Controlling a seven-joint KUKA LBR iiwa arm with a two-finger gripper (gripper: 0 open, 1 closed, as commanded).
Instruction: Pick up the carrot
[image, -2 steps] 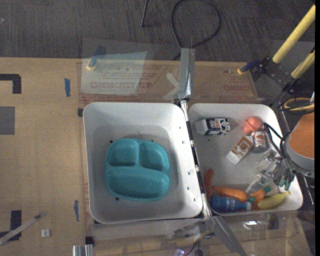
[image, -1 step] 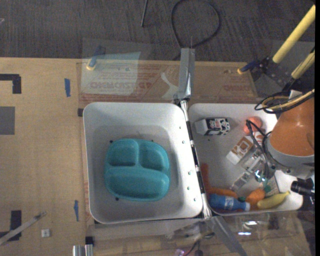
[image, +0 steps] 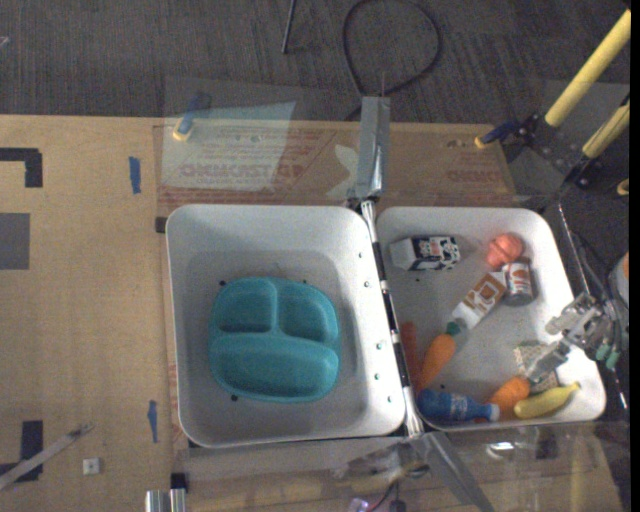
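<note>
Gripper (image: 556, 362) low in the right bin (image: 540, 222), can't tell its grip state. Banana (image: 546, 400) and a small orange piece (image: 510, 391) just beside its tip, nearer the front rim. Carrot (image: 436, 359) lies well off toward the left bin (image: 190, 300), which holds a teal tray (image: 273, 340). Cardboard bench (image: 80, 300); past it dark carpet (image: 150, 50), black cable (image: 392, 45), yellow poles (image: 590, 65).

single fixed overhead camera, tilted down at a slant, two white bins (image: 190, 300) mid-frame, floor along top
</note>
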